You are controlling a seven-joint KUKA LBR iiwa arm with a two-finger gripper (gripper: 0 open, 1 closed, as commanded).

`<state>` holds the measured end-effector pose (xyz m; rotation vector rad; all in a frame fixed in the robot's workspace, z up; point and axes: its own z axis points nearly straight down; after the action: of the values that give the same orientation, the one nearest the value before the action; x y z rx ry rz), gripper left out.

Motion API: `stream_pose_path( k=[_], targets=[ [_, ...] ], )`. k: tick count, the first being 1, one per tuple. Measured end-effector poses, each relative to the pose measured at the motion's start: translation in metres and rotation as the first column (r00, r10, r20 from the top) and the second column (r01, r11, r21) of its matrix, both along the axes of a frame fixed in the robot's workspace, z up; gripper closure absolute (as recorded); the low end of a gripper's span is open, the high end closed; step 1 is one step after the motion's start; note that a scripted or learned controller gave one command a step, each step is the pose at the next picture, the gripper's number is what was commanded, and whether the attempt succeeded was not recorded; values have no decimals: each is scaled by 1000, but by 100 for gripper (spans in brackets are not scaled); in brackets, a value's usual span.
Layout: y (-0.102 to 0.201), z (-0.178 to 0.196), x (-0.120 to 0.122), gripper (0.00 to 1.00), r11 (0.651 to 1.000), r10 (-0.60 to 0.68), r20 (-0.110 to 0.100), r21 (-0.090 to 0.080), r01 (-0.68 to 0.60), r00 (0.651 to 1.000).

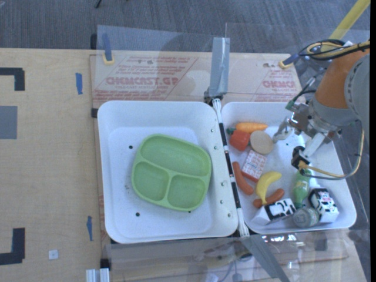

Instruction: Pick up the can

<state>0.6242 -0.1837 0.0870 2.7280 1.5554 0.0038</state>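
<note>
Bench (47, 157) — two bins (111, 175), one can (305, 217).

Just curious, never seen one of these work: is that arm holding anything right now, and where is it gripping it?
Nothing is held. The pincer hangs open above the right bin, with no item between its fingers.

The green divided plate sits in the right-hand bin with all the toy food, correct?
Not quite. The camera view shows the green divided plate alone in the left bin; the toy food, such as the banana, lies in the right bin.
</note>
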Motion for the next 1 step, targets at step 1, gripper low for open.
stream_pose_path(
  k=[1],
  targets=[
    [24, 0, 42, 0, 999, -46, -7, -3, 46, 999]
  ],
)
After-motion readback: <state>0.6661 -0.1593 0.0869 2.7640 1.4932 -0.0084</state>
